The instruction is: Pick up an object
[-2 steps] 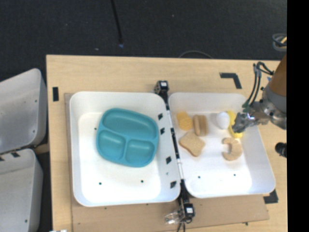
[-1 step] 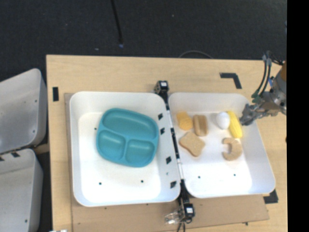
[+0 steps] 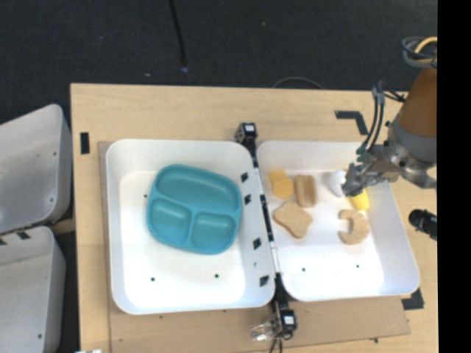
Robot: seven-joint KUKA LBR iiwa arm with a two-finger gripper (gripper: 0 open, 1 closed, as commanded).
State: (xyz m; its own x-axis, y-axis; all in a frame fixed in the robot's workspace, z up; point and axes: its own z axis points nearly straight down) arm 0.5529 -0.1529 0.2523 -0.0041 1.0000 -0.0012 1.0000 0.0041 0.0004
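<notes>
My gripper [image 3: 356, 185] hangs over the right part of the right bin [image 3: 331, 278], directly above a yellow item [image 3: 359, 200] that peeks out beneath it. A tan curved piece [image 3: 355, 228] lies just below that. Further left in the same bin sit a round orange-yellow piece [image 3: 280, 184], a tan block [image 3: 305, 190] and a flat bread-like slice [image 3: 292, 218]. The arm's body hides the fingertips.
The left bin [image 3: 132, 278] holds a teal divided plate [image 3: 194, 209]. A black divider with clips [image 3: 261, 219] runs between the bins. Wooden bench surface [image 3: 184, 109] surrounds them. White panels [image 3: 29, 168] stand off the bench's left side.
</notes>
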